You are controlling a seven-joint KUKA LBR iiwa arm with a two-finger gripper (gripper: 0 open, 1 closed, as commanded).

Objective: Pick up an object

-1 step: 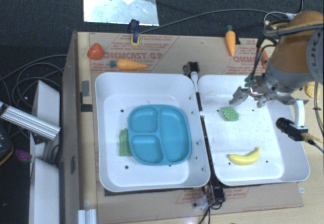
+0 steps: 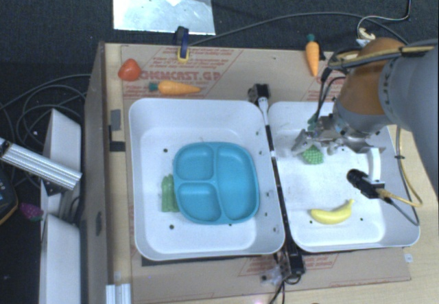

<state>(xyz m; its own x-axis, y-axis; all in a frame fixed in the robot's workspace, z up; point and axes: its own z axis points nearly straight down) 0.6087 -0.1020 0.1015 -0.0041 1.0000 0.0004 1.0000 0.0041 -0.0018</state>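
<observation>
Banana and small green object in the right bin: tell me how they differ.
The banana is yellow, long and curved; the small green object is green, compact and bumpy. The banana lies near the bin's front edge, apart from the arm; the green object sits farther back, right beneath the gripper. Both rest on the floor of the right bin.
</observation>
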